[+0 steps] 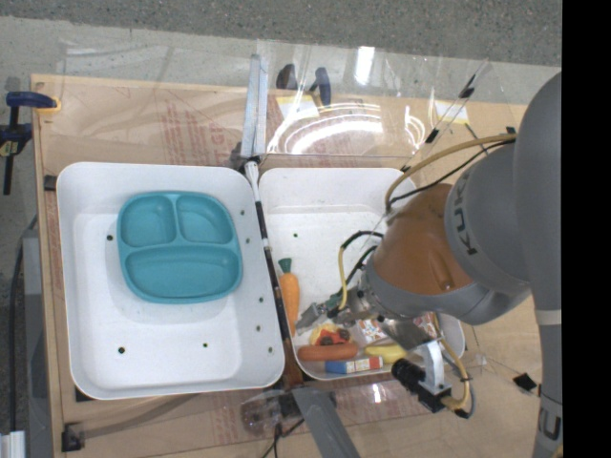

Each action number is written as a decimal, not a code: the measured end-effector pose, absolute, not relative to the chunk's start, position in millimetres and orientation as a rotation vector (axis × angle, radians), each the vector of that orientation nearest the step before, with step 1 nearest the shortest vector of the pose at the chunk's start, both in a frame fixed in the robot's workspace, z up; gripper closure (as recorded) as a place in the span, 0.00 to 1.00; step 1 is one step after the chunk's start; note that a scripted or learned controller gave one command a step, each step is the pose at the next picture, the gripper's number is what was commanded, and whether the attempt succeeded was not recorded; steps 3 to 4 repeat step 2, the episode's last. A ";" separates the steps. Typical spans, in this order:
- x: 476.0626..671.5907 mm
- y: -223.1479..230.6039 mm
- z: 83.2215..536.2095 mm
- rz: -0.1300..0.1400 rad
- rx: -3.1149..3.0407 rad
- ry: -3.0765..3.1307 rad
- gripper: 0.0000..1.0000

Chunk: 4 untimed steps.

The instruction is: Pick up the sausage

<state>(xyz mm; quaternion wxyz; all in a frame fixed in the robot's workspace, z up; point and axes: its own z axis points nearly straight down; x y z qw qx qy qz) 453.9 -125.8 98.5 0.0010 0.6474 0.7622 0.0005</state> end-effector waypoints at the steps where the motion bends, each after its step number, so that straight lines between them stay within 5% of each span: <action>1: 467.7 -122.9 86.8 -0.004 2.303 2.137 0.00; 2: 451.7 -140.1 86.2 -0.002 1.980 2.444 0.00; 4: 451.7 -140.1 86.2 -0.002 1.980 2.444 0.00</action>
